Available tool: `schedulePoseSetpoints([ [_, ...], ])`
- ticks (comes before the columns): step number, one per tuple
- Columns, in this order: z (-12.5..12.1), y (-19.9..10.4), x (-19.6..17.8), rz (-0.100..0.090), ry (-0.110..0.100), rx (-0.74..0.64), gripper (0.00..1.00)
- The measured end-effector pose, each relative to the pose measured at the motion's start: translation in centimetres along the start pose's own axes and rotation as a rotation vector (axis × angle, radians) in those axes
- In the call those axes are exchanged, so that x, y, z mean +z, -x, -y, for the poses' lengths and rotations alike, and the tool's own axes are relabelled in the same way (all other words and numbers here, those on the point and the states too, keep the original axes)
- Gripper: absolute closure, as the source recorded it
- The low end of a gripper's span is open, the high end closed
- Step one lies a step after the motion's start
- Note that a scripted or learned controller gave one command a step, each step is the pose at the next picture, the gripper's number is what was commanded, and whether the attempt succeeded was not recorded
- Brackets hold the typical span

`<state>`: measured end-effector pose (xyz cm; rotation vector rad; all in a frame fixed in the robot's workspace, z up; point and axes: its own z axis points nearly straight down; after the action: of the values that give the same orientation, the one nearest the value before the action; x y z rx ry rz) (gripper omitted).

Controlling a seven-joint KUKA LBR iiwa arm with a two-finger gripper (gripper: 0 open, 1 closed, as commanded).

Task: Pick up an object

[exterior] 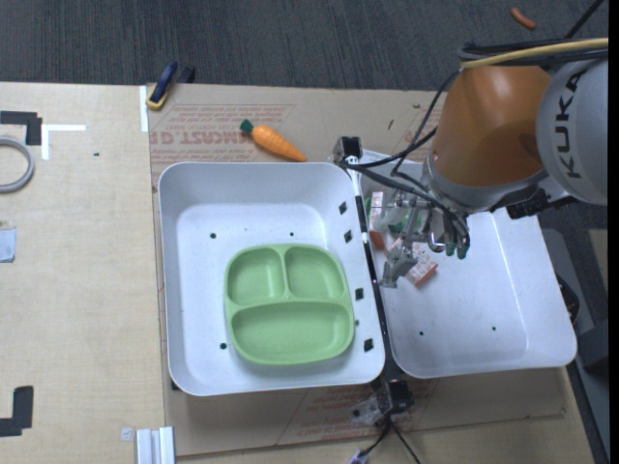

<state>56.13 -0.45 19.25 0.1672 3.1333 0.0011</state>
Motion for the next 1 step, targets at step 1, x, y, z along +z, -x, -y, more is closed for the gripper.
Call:
schedulePoseSetpoints([
  [1,1.82,-3.85,-0.04,-0.001,0.000,-0.229,0.00],
])
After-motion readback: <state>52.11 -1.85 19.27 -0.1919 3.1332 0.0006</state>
